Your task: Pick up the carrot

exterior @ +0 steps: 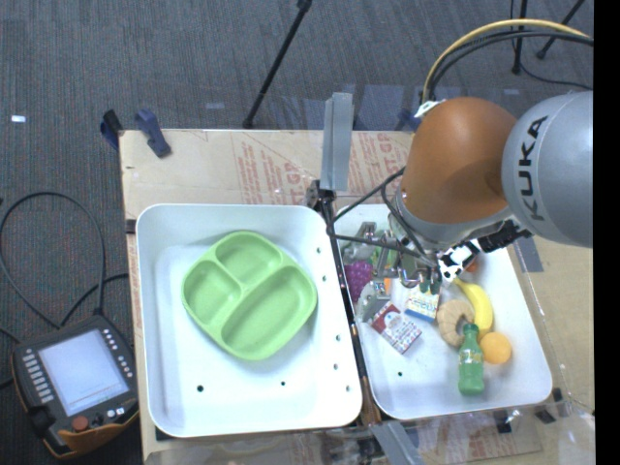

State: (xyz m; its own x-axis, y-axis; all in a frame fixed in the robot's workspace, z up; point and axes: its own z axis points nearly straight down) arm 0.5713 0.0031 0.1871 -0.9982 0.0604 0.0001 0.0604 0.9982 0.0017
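Observation:
The carrot [387, 284] shows as a small orange sliver in the right bin [523, 381], between a purple item [358, 277] and the gripper's metal parts. Most of it is hidden under the arm. The gripper [412, 271] hangs low over the upper left part of that bin, right beside the carrot. The arm's orange band [457, 163] and wrist cover the gripper from above.
A red and white box [397, 329], a blue and white packet [421, 305], a bagel [451, 320], a banana [477, 303], an orange [496, 349] and a green bottle [471, 361] crowd the right bin. The left bin [165, 395] holds a green divided plate [250, 294].

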